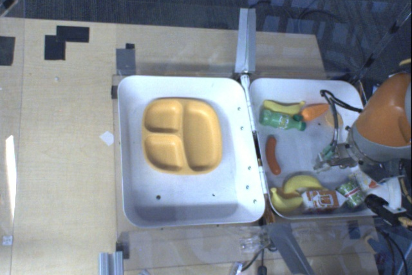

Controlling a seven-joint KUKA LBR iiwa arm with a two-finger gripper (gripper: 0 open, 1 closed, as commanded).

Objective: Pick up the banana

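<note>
Wooden bench [64, 138] under both white bins, the left bin [187, 209] taken up by a yellow tray [183, 136]. Over the right bin [293, 151] hangs the arm [386, 122]. Its claw [335, 158] is too cluttered to read. At that bin's near edge lies a banana [297, 189], lengthwise left-right, just below-left of the claw.
</note>
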